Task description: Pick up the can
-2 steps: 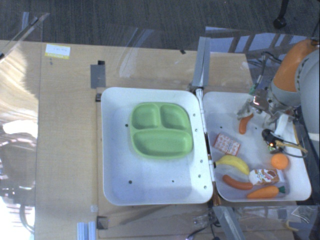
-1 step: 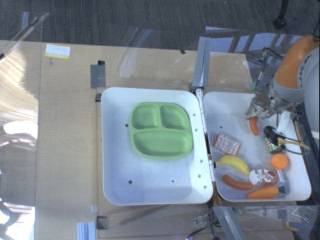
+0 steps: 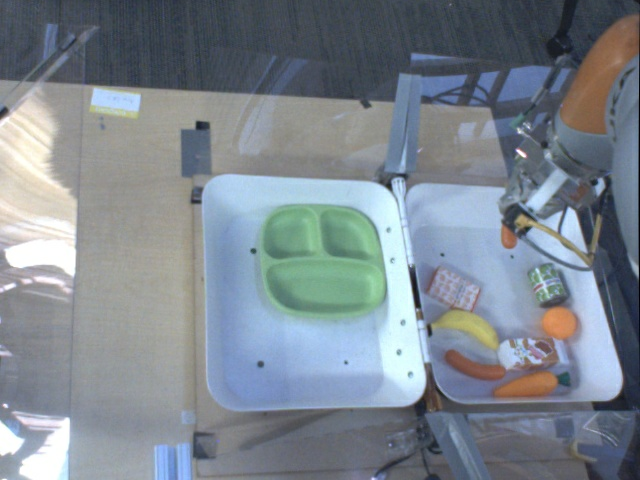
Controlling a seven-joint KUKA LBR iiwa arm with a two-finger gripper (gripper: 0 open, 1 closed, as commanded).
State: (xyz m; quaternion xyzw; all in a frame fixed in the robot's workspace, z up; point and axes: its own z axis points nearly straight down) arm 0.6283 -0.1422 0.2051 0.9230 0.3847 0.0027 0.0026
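The can (image 3: 547, 284), small with a green label and a silver top, stands in the right bin (image 3: 450, 213) near its right wall. My gripper (image 3: 517, 215) hangs over the back right part of that bin, up and to the left of the can and apart from it. A small orange blob (image 3: 509, 236) shows just below the gripper's tip; I cannot make out what it is. A yellow cable loops from the wrist toward the can's side.
Around the can lie an orange (image 3: 560, 322), a small carton (image 3: 533, 352), a carrot (image 3: 524, 386), a sausage (image 3: 475, 366), a banana (image 3: 465, 326) and a red-and-white packet (image 3: 453, 288). The left bin (image 3: 230, 358) holds a green divided plate (image 3: 322, 261).
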